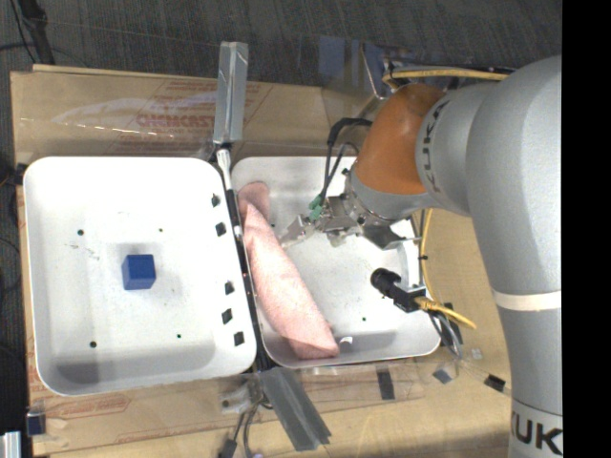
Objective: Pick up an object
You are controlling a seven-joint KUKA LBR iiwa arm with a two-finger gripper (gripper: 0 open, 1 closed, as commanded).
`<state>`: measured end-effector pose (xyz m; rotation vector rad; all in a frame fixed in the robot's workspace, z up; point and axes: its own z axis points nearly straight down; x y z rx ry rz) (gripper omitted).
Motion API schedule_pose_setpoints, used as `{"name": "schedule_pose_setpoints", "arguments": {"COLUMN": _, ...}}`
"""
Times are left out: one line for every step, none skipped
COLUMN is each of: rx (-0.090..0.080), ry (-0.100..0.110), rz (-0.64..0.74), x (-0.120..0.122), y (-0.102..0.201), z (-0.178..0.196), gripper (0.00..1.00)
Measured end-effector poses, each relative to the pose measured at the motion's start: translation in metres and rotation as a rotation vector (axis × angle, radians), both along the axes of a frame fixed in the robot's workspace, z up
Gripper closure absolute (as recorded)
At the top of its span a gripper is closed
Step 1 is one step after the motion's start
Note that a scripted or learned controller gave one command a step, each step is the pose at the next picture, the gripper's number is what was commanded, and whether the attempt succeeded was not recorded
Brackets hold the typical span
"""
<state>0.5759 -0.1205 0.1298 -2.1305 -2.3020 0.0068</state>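
The grey arm (520,189) fills the right; its end effector (320,222), grip state unclear, hovers beside the pink cloth (282,280).

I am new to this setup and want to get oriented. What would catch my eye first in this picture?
The big grey arm with its orange band dominates the right side, its tool hanging over the right bin. A long pink cloth lies along that bin's left wall. A small blue cube sits alone in the left bin.
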Motion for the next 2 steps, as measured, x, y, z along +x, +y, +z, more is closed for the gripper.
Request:
{"name": "schedule_pose_setpoints", "arguments": {"rx": -0.001, "ry": -0.006, "rz": 0.081, "x": -0.016, "y": 0.026, "z": -0.037, "gripper": 0.00}}
{"name": "schedule_pose_setpoints", "arguments": {"rx": 0.001, "ry": -0.005, "rz": 0.168, "x": -0.055, "y": 0.014, "z": -0.038, "gripper": 0.00}}
